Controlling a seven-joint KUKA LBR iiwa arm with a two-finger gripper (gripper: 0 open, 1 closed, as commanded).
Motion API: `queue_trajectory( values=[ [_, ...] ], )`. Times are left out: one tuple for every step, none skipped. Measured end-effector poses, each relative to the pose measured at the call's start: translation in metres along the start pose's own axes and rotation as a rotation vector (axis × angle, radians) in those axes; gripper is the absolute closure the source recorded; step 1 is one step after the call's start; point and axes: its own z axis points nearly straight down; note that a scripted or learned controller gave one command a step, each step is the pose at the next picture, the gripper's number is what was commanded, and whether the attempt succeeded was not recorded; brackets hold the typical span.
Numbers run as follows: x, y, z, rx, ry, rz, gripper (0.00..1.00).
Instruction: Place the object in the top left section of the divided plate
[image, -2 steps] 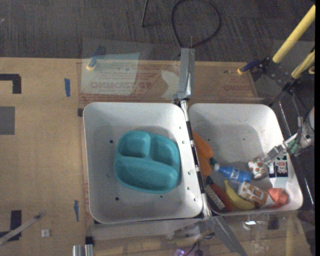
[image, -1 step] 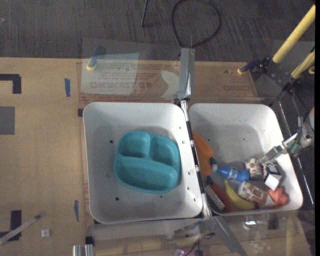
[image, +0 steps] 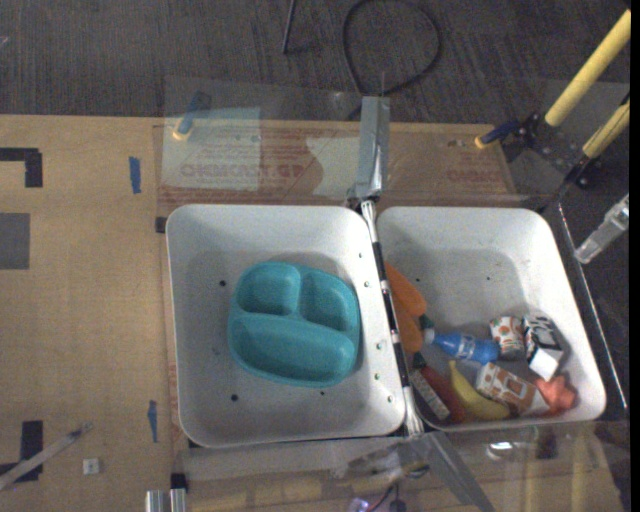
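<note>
Nothing is yet placed: the teal divided plate (image: 295, 323) in the left bin (image: 190, 300) is seen bare. Candidate objects (image: 480, 375) are heaped in the right bin's (image: 470, 235) near corner. The tool's state cannot be told.

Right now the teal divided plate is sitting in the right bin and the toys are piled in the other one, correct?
Not quite. The camera view shows the teal divided plate in the left bin; the toys are piled in the right bin.
</note>
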Motion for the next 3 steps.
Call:
queue_trajectory(
  values=[
    [-0.024,0.037,-0.078,-0.002,-0.003,-0.226,0.00],
    [-0.025,0.038,-0.091,-0.007,-0.013,-0.227,1.00],
    [0.056,0.066,0.010,-0.001,0.005,-0.522,1.00]
  ],
)
